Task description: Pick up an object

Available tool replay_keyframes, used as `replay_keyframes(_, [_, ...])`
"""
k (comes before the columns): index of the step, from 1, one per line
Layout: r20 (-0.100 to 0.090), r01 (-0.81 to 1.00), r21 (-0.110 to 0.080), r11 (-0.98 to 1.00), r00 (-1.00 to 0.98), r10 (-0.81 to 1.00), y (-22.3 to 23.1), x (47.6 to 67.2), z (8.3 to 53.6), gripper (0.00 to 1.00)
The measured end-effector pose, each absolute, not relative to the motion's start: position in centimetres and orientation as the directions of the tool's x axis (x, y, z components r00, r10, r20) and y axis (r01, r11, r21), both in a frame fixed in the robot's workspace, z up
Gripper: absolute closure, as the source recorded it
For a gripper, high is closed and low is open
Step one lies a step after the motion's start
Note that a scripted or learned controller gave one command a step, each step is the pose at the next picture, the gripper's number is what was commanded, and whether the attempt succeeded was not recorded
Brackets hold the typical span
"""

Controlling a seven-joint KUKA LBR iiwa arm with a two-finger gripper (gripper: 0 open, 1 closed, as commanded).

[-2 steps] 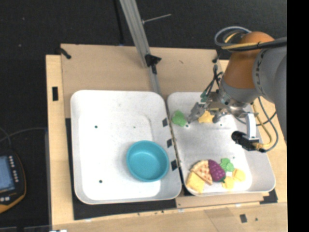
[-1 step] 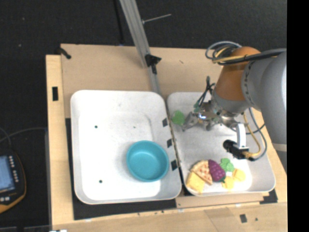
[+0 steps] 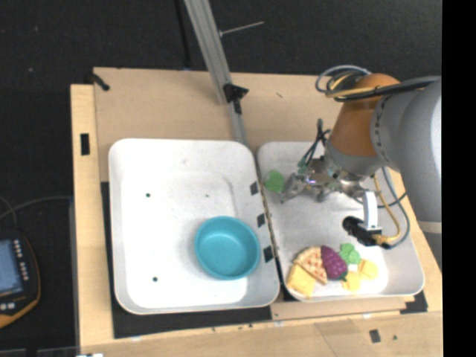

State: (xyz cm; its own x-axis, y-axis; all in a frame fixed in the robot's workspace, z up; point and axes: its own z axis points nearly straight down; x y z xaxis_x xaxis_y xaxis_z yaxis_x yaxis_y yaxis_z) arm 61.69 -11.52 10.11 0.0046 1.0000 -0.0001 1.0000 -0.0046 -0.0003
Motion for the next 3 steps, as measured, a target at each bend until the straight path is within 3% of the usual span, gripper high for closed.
replay_keyframes(1, [0.002, 1.000, 0.002, -0.010, 0.010, 1.000, -11.5, 61.8, 11.2, 1.00])
replay_keyframes(3, [-0.001, 1.000, 0.002, 0.002, -0.002, 1.000, -12.1, 63.2, 21.5, 1.00])
